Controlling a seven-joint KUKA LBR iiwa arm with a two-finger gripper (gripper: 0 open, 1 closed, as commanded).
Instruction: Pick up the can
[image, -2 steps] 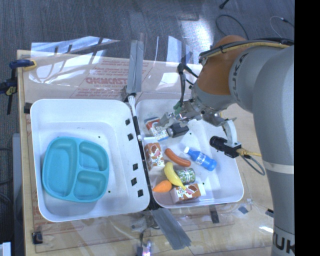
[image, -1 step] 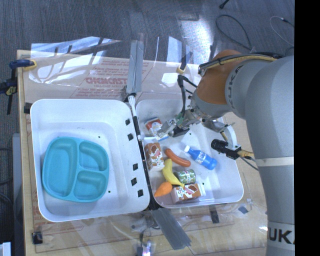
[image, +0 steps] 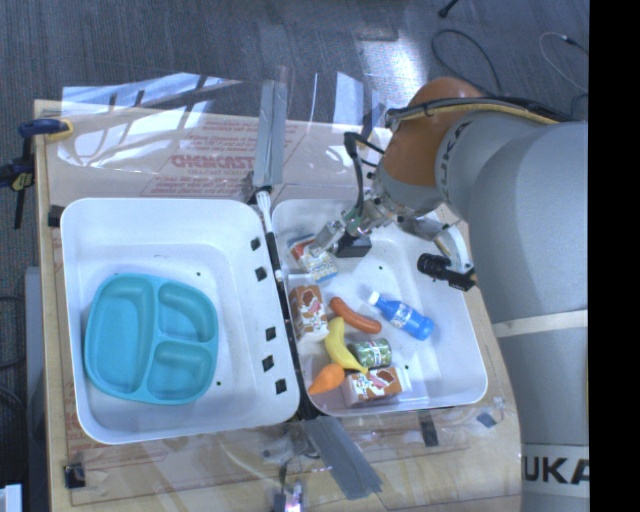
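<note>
Camera view shows us the bench (image: 150, 165) with two bins; the right bin (image: 455, 345) holds the clutter. Our claw (image: 325, 243) reaches its far-left corner over a small carton (image: 320, 264) — jaw state we cannot tell. The can (image: 372, 353) lies near the front beside the banana (image: 340, 347) — well apart from the claw.

A blue 3-compartment tray (image: 150, 338) lies in the left bin (image: 80, 230). The right bin (image: 455, 345) holds a banana (image: 340, 350), hot dog (image: 356, 315), carrot (image: 327, 379) and blue bottle (image: 402, 316).
</note>
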